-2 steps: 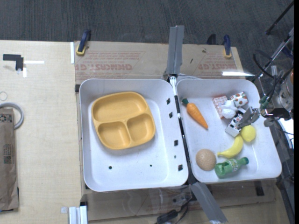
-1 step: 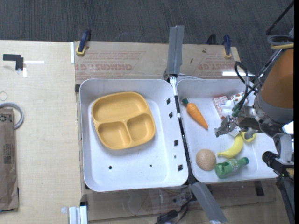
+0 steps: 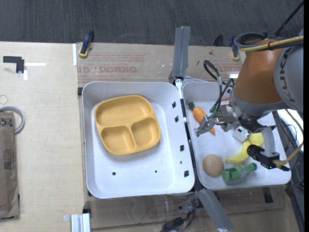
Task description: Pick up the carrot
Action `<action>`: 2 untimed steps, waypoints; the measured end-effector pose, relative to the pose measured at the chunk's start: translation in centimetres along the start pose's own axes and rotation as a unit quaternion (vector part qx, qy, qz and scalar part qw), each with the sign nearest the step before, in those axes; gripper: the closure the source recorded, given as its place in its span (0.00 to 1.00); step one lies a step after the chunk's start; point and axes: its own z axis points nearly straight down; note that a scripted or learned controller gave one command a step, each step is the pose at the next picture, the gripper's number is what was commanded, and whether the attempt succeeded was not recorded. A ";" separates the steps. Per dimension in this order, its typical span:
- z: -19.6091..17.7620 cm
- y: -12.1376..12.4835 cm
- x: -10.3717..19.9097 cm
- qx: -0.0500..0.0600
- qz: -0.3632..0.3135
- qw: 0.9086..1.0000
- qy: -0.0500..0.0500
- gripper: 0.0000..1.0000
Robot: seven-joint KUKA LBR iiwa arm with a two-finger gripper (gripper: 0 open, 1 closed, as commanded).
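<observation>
Leftmost, a brown paper bag lies at the edge of the worktop. Next comes the left bin, bearing a yellow divided plate. Across the divider, the right bin holds the carrot near its upper left corner, green end toward the rim. Just below and right of it hang the jaws, low over the bin floor; whether they are wide or narrow cannot be told. Further down lie a tan ball, a green bottle and a banana.
</observation>
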 end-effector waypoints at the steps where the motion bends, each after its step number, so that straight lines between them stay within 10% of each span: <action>1: -0.2 5.5 -4.3 -0.001 -0.002 1.000 0.000 0.00; 2: 9.9 1.7 -6.3 -0.001 -0.022 1.000 0.000 0.00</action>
